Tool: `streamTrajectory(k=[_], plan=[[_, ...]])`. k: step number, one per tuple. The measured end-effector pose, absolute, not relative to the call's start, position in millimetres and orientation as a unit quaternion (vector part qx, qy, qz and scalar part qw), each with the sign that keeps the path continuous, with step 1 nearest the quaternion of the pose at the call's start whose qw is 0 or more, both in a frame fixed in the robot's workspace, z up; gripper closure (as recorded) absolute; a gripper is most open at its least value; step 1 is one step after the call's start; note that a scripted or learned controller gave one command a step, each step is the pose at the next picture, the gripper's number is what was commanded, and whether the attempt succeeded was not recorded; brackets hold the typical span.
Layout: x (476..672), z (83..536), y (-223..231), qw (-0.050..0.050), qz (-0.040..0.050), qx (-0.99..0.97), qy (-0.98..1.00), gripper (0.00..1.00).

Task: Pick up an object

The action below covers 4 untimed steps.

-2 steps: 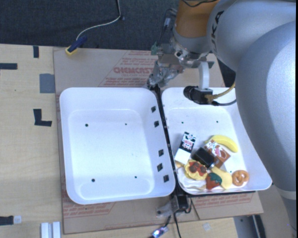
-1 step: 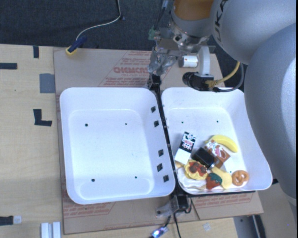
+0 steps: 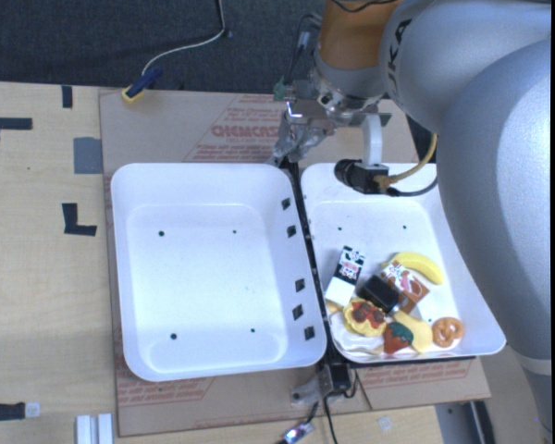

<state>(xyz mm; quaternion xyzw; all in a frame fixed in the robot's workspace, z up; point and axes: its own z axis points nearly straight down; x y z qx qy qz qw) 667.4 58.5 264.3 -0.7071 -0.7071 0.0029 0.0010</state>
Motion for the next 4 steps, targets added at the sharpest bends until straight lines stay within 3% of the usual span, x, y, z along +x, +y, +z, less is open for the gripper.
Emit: streamTrajectory(k=[1,2,4], plan=[[667.9,255.5,30.8,0.0,0.0018,-0.707,-0.707,1.0],[668.2,335.5,76.6,0.0,0.0007,-0.706,-0.708,1.0],[667.5,220.5,30.1,0.001,0.0027,-0.708,-0.707,1.0]])
